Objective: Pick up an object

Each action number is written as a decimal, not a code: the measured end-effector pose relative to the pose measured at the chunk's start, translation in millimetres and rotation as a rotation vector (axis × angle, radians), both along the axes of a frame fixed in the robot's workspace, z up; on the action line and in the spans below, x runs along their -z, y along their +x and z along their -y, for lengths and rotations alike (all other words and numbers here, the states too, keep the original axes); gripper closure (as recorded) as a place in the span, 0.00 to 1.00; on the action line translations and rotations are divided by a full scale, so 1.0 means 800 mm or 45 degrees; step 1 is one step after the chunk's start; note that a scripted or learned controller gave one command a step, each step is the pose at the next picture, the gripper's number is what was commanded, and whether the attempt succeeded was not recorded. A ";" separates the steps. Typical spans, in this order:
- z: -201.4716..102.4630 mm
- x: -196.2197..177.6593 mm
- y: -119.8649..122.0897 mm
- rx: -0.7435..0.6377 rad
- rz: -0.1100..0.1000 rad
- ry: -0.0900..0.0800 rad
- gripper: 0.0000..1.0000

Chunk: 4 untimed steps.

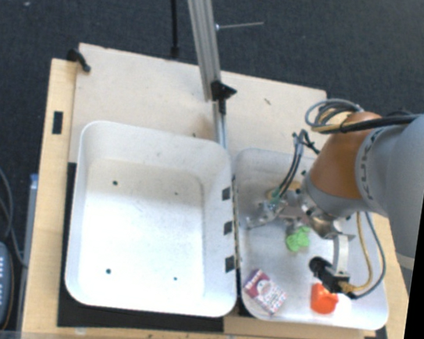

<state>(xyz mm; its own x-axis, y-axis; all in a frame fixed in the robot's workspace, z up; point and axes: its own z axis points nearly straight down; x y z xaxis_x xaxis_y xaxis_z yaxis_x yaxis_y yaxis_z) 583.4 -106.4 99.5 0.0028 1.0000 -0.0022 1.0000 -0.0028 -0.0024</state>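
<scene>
The arm's gripper point(293, 220) hung low over the right bin point(253, 171), just above a green object point(297, 239); whether its jaws were apart could not be told. Judged mid-descent; next, closing squarely on it

Left bin point(149, 219): open floor, unobstructed. Right bin point(256, 167): arm point(354, 166) overhangs its upper half; green object point(297, 238), orange object point(324, 300) and patterned packet point(265, 290) crowd the lower half.
</scene>
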 end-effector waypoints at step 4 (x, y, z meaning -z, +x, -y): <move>0.007 -0.180 0.022 -0.010 0.007 0.003 1.00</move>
